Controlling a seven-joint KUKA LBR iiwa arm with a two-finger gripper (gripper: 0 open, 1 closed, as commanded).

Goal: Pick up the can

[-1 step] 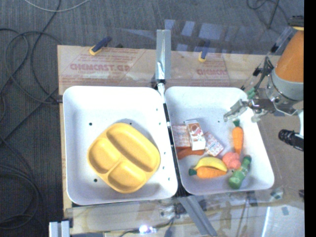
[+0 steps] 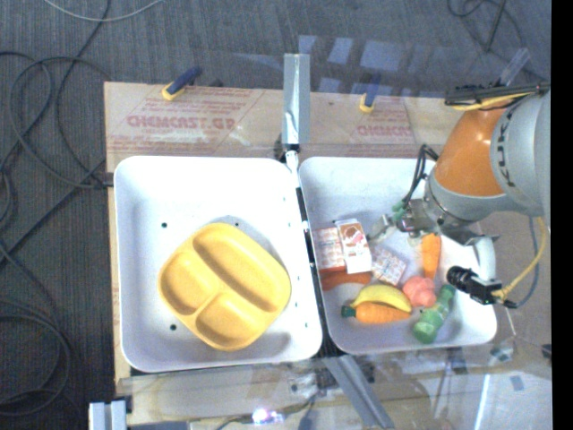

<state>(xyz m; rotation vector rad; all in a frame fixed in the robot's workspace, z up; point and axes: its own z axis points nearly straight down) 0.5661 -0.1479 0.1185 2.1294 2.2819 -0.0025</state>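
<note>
Can (image 2: 388,263) is lying flat in the right bin (image 2: 358,182); I'm lowering the hand (image 2: 400,219) beside it, grip state I cannot tell

We see our arm (image 2: 501,164) as a bulky rounded body, grey with a broad orange band, black lettering on the grey shell, and a yellow cable (image 2: 528,267) looping beside it.

Bins (image 2: 215,173): white.
Tray (image 2: 225,285): yellow.
Carton (image 2: 342,245): red and white print.
Banana (image 2: 383,297): yellow.
Carrots (image 2: 431,253): orange.
Bottle (image 2: 432,319): green.
Arm (image 2: 483,155): grey, orange band.
</note>
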